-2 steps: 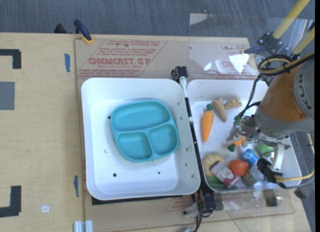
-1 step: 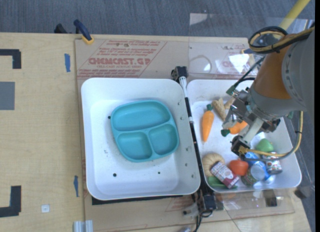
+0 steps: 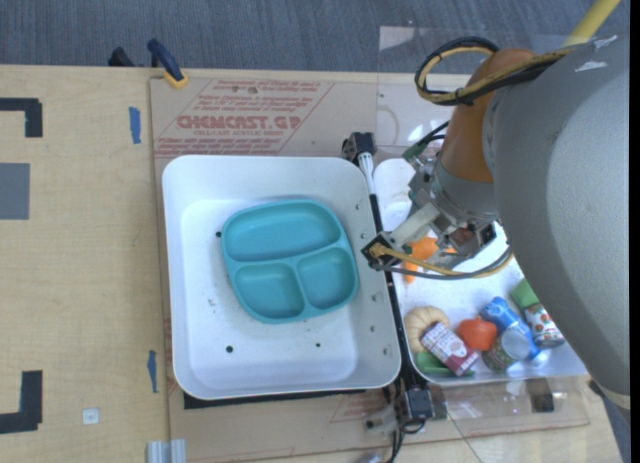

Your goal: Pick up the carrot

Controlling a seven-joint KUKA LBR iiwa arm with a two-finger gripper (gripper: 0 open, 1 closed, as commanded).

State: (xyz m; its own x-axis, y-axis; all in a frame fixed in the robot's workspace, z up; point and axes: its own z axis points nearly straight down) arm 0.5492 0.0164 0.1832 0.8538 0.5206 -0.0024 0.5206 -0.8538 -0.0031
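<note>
my arm (image 3: 570, 201): grey bulk over most of the right bin; it hides much of what lies under it. Risk, as I judge it: any correction here is made half blind.
desk (image 3: 80, 251): pale wood, carries both bins; no hazard from it.
left bin (image 3: 180, 251): holds only the teal plate; well apart from the work.
right bin (image 3: 392, 201): crowded along its near side. Risk: a descent off target lands on a neighbour or on the wall shared with the left bin.
teal plate (image 3: 290, 259): three compartments, flat, not involved.
pincer (image 3: 435, 234): low over the far-left part of the right bin, right at the carrot. I cannot tell how wide it stands, nor whether it has hold of anything.
bread roll (image 3: 425, 319): near side of the carrot, apart from it.
round orange-red thing (image 3: 478, 333): similar colour to the target. Risk: mistaken for the carrot.
carrot (image 3: 425, 248): small orange patch under my wrist, near the bin's left wall. Long axis and tip direction: too little showing to tell. Risk: closing along the axis instead of across it, so it slips out.
</note>
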